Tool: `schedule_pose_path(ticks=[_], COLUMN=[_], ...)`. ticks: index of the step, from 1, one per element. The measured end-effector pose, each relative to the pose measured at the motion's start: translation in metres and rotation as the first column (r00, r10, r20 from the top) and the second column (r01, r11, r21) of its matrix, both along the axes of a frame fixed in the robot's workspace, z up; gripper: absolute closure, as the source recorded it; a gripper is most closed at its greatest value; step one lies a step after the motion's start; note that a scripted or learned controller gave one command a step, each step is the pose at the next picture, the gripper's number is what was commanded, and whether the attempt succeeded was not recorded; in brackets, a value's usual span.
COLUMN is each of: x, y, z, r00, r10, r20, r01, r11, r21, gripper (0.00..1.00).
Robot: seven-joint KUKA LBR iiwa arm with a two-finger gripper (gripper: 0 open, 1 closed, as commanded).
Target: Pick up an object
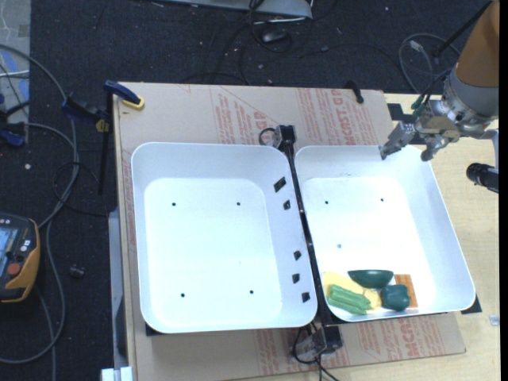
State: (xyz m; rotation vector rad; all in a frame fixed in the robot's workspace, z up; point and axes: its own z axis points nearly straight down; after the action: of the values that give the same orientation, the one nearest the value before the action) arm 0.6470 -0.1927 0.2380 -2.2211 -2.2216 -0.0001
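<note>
Gripper [407, 142] hangs over far rim of right bin [444, 205], fingers apart, grasping nothing. Objs well apart from it, bunched in bin's near corner: green veg [349, 298], dark bowl [371, 277]. Prob. needs a long reach.

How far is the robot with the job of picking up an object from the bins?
Nothing looks done yet: the objects, among them a dark green bowl-shaped piece and a light green ridged piece, lie together at the near edge of the right bin. In hand: the gripper hangs over that bin's far right corner, jaws apart, with nothing between them. Left: move over the pile, descend, close on one object and lift it.
</note>
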Motion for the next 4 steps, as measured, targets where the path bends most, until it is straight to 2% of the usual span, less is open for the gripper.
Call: schedule_pose_path(ticks=[1, 2, 3, 4], x=[0.0, -0.035, -0.074, -0.094], y=[0.0, 0.04, 0.107, 0.17], z=[0.011, 0.161, 0.308, 0.301], r00=[1.0, 1.0, 1.0, 1.0], r10=[0.0, 0.002, 0.005, 0.005], r20=[0.001, 0.014, 0.015, 0.001], r01=[0.0, -0.002, -0.005, -0.005], r11=[1.0, 1.0, 1.0, 1.0], r21=[0.0, -0.002, 0.0, 0.001], gripper=[1.0, 1.0, 1.0, 1.0])
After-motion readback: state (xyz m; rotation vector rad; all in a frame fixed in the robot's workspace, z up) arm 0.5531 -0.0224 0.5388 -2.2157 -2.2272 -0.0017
